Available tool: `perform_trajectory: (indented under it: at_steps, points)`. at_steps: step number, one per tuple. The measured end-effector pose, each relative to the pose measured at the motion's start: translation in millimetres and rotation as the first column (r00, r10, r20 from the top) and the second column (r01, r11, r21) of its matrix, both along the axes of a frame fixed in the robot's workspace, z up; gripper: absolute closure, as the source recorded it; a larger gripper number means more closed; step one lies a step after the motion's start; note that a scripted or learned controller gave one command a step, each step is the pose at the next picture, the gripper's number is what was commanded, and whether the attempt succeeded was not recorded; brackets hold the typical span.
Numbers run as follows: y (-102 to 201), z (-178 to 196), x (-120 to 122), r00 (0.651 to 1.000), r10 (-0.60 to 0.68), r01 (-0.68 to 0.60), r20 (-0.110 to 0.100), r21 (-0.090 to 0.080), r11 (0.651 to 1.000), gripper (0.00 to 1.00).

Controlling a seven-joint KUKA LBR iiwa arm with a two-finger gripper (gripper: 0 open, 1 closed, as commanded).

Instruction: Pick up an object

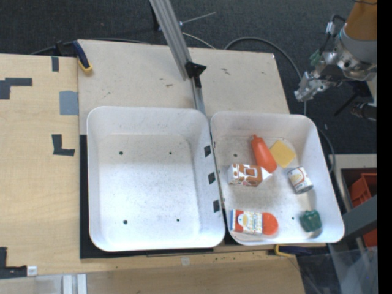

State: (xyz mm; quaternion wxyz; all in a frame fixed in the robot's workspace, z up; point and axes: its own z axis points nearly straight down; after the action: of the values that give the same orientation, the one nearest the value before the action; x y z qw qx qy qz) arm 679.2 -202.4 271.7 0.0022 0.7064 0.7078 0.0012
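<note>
Objects for picking all lie in the right bin (318,141): an orange bottle (263,154) slants near the middle of its far half, with a yellow block (283,153) just beside it on the right. A small carton (247,175), white with brown print, lies touching the bottle's lower end on the left. A can (299,180) with a pale label lies on its side below the yellow block, near the right wall. Along the near wall a red and white pack (253,223) lies flat in the left corner, and a dark green pepper (310,220) sits toward the right corner, well apart from the pack. The left bin (98,127) stands beside the right one, their walls touching. The gripper (307,89) hangs outside the bins, beyond the far right corner of the right bin, over dark floor and well apart from every item; nothing lies between its fingers, and whether they are apart or together cannot be told at this size. The orange band of the arm (361,14) shows at the top right corner. A metal rail (173,32) slants from the top down to the gap between the bins.
</note>
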Motion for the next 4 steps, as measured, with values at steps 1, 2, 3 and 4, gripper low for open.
perform_trajectory:
  at_steps: [1,2,3,4]
  points:
    - [46,5,-26,1.0,0.002,-0.002,-0.006,0.002,1.0,1.0]
    - [93,-12,-58,1.0,0.002,-0.002,-0.009,0.003,1.0,1.0]
    - [140,-8,-83,1.0,0.004,-0.004,-0.008,0.003,1.0,1.0]
    - [190,-22,-113,1.0,0.0,0.0,-0.006,0.001,1.0,1.0]
